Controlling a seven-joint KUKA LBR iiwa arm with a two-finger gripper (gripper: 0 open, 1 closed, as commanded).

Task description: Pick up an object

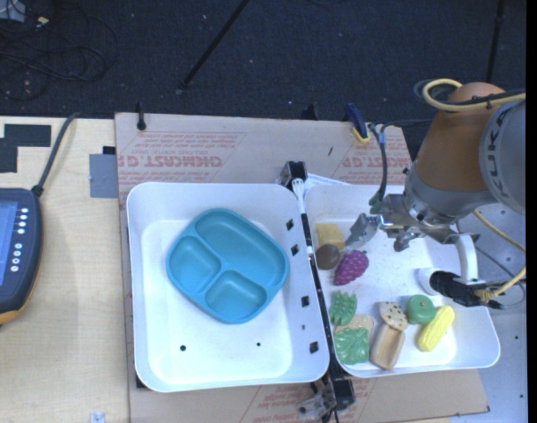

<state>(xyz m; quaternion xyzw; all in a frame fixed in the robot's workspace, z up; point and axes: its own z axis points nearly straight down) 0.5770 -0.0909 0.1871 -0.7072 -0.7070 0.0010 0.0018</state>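
My gripper point(381, 234) hangs over the back of the right bin point(480, 352), open, with nothing between its fingers. Purple grapes point(351, 266) lie just below and left of its left fingertip point(362, 230). Beside the grapes are a brown round piece point(326, 256) and a yellow block point(328, 234) against the bin's left wall. Toward the front lie two green leafy pieces point(343, 307) point(352, 345), a brown bread stick point(387, 346), a green round fruit point(420, 307) and a yellow corn cob point(436, 329).
The left bin point(153, 342) holds a blue divided plate point(227, 264). A grey tablet point(8, 245) sits at the far left of the bench. The arm's orange band point(458, 148) rises at the right above the bin.
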